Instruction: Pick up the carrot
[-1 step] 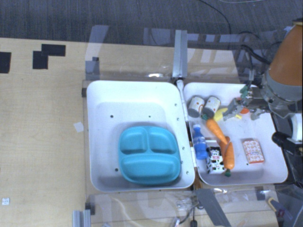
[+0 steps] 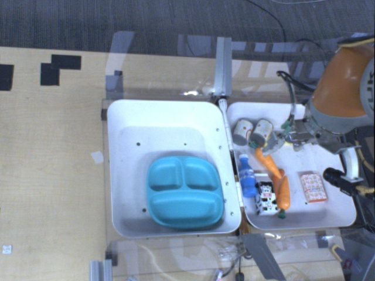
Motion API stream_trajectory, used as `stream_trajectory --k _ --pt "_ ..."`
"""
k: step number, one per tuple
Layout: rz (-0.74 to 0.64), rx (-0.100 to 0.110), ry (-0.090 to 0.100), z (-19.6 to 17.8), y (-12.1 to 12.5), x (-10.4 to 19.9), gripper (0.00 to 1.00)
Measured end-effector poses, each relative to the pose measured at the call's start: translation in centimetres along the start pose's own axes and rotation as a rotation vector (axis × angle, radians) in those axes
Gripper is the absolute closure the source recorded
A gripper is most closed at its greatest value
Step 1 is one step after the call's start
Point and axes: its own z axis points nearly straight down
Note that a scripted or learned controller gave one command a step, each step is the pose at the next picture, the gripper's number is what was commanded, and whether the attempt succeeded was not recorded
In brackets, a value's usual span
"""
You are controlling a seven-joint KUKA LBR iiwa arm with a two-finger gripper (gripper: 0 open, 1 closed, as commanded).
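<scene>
Two orange carrots lie in the right bin (image 2: 334, 218). One carrot (image 2: 269, 163) lies slanted near the bin's middle. The other carrot (image 2: 283, 193) lies lengthwise toward the front wall, its green tip pointing at that wall. The arm comes in from the right, with its orange band (image 2: 343, 84) above the bin's far right corner. My gripper (image 2: 286, 135) hangs over the back half of the bin, just right of two small cans and up and to the right of the slanted carrot. Nothing is visibly held.
Two silver cans (image 2: 252, 132) stand at the right bin's back left. A blue bottle (image 2: 246, 176) lies along its left wall, beside a black-and-white item (image 2: 265, 199). A red-and-white packet (image 2: 313, 187) lies to the right. The left bin holds a blue divided plate (image 2: 184, 192).
</scene>
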Motion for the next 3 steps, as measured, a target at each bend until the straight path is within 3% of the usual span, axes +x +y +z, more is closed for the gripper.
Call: stream_trajectory --k 1,2,3 --pt "-0.058 -0.001 0.000 10.0 -1.6 -1.7 0.00" --pt "-0.060 -0.006 -0.002 8.9 -1.4 -1.6 1.00" --pt "0.002 -0.003 -0.001 0.9 1.1 3.9 1.00"
